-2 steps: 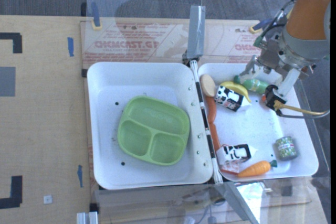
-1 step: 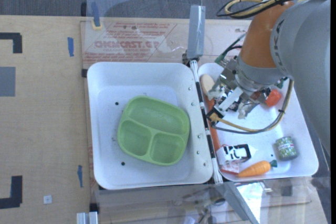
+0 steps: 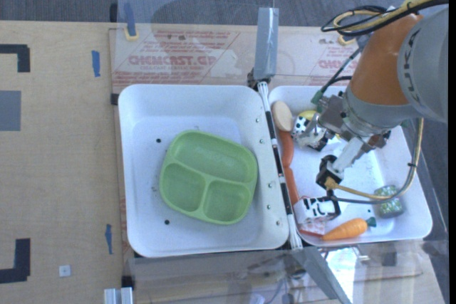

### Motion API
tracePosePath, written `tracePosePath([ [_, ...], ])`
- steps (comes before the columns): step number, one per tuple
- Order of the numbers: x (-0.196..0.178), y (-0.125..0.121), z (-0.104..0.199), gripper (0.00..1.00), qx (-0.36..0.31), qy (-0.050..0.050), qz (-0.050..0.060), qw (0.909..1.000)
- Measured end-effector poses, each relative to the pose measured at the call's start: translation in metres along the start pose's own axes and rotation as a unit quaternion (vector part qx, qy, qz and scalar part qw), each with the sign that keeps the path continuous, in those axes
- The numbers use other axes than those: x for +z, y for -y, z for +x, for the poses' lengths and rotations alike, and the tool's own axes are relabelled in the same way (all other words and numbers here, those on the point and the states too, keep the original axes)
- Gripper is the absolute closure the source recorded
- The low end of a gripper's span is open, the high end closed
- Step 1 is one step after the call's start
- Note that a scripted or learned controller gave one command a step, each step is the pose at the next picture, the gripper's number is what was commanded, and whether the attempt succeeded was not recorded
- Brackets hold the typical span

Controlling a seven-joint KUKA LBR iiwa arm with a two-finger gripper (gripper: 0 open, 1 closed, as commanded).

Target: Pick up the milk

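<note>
The tool (image 3: pixel 320 129) sits low in the far left part of the right bin (image 3: pixel 420 224), right against a black-and-white spotted carton, probably the milk (image 3: pixel 304 124), and looks lined up for a grasp. The wrist hides its tip, so it cannot be told whether it is open or gripping. Nearer lies another black-and-white packet (image 3: pixel 319 208), touching a carrot (image 3: pixel 347 228); its print is unreadable.

Red lettering on the cardboard sheet (image 3: pixel 192 57) at the bench's far edge is too blurred to read.
</note>
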State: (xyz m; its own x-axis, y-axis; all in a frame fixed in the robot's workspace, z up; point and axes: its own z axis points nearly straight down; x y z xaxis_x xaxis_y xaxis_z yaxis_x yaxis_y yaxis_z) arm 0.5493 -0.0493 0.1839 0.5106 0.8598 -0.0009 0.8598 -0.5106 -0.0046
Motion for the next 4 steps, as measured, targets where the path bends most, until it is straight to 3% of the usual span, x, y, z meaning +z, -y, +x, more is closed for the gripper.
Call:
tracePosePath([
  [1,0.068,-0.077,-0.003,0.0,0.074,-0.003,-0.006,0.9973],
  [2,0.076,-0.071,-0.009,0.0,0.048,-0.015,-0.022,0.9985],
  [3,0.077,-0.111,0.007,0.0,0.039,-0.007,-0.017,0.9991],
  [4,0.077,-0.106,0.002,0.0,0.052,-0.013,-0.02,0.9983],
])
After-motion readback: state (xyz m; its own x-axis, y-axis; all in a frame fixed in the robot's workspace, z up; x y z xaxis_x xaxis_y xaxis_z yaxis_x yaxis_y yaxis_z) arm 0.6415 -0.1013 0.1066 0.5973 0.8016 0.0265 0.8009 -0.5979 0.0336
